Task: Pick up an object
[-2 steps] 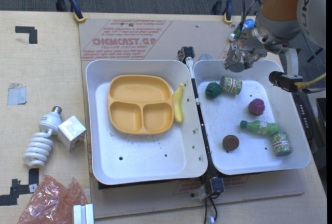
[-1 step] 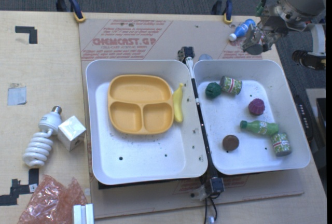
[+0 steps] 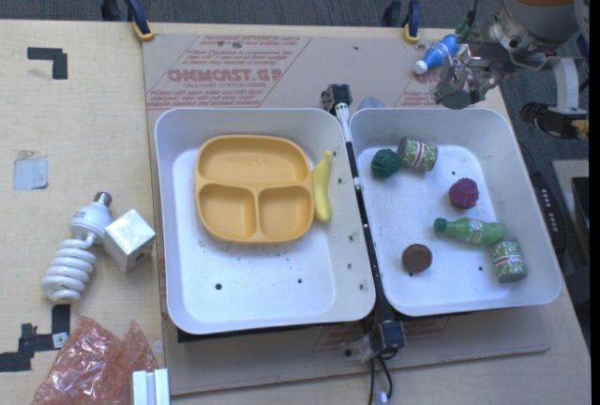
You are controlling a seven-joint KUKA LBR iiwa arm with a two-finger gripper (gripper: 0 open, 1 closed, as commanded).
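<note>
**Gripper Above Far Edge of Right Bin, Grasp State Undetermined**

While the candidate objects lie in the right bin (image 3: pixel 525 159), the gripper (image 3: pixel 459 80) hangs beyond its far rim, just beside a blue-and-white bottle (image 3: pixel 436 54) lying on the board; whether it grips anything cannot be determined. The right bin contains a green ball (image 3: pixel 384 163) touching a small can (image 3: pixel 418 153), a purple ball (image 3: pixel 463 193), a green bottle (image 3: pixel 469 229), a second can (image 3: pixel 507 260) and a brown ball (image 3: pixel 416 257). The left bin (image 3: pixel 187 281) holds an orange divided tray (image 3: pixel 253 187) with a banana (image 3: pixel 322 187) against its right edge. A light bulb (image 3: pixel 75 248) and a white cube (image 3: pixel 129 238) lie on the bench at left.
</note>
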